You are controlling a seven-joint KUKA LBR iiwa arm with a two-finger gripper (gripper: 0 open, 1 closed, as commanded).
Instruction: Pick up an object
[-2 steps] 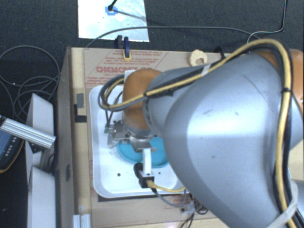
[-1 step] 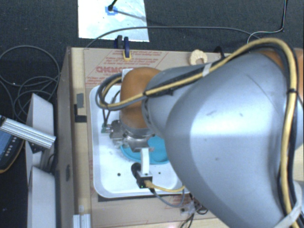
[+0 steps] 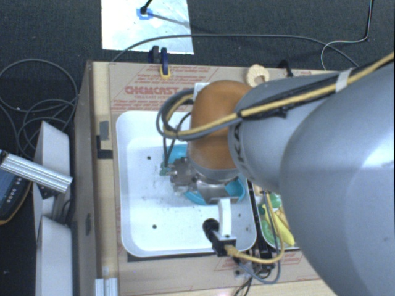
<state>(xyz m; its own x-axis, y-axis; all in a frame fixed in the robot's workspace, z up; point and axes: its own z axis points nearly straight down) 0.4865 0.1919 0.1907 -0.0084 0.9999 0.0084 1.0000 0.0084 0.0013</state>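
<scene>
Overhead view of the arm (image 3: 308, 140) lowered into the left bin (image 3: 139, 184), which serves as landmark for all positions below. The orange band (image 3: 213, 125) and grey wrist hang over the right half of that bin, and the pincer (image 3: 185, 180) sits low at its floor, just beside a blue object (image 3: 210, 193) whose edges peek out from under the wrist on the side toward the second bin. A teal piece (image 3: 176, 153) shows just above the pincer, still inside the left bin. Whether the pincer stands apart, together, or clamped on anything cannot be told, since the wrist covers it from above.

Judged step: the descent or grasp phase of picking up an object, with the blue object the likely target. The next move calls for a sure closure on the object before any lift, and a straight rise clear of the bin wall.

Surroundings: the second bin (image 3: 262, 227) lies to the right of the left bin, holding yellow and green items (image 3: 278, 221). Cables (image 3: 173, 113) loop over the left bin's upper right part and could snag. A cardboard sheet (image 3: 148, 82) covers the tabletop beyond the left bin's far rim. A metal rail (image 3: 34, 170) lies well to its left
</scene>
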